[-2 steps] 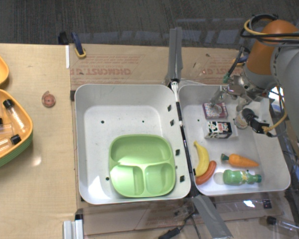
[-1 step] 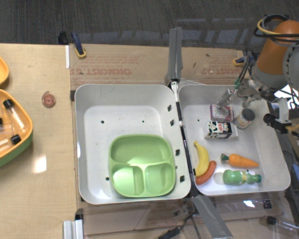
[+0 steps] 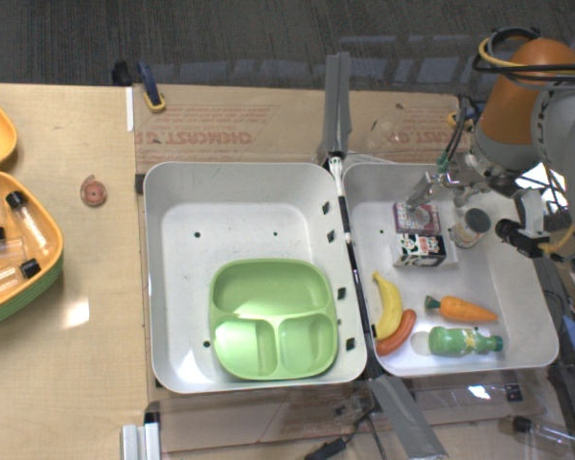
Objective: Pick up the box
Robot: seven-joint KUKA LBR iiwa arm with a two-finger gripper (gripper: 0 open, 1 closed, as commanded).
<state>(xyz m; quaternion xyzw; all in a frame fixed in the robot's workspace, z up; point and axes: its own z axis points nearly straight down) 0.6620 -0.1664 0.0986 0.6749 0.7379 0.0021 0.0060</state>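
right bin (image 3: pixel 517 353): box (image 3: pixel 421 235) just below jaws.

One fixed overhead camera looks down (at a slant) on both white bins (image 3: pixel 163 257).

robot lab | grey arm (image 3: pixel 546 113) | white bins (image 3: pixel 172 190) on bench (image 3: pixel 67 353)

Dark grey carpet (image 3: pixel 220 17) runs across the top of the frame. Below it, a pale wooden tabletop (image 3: pixel 67 372) fills the left side, catching a bright patch of light at lower left. Brown cardboard (image 3: pixel 230 127) with printed red lettering lies flat across the upper middle, stretching toward the right.
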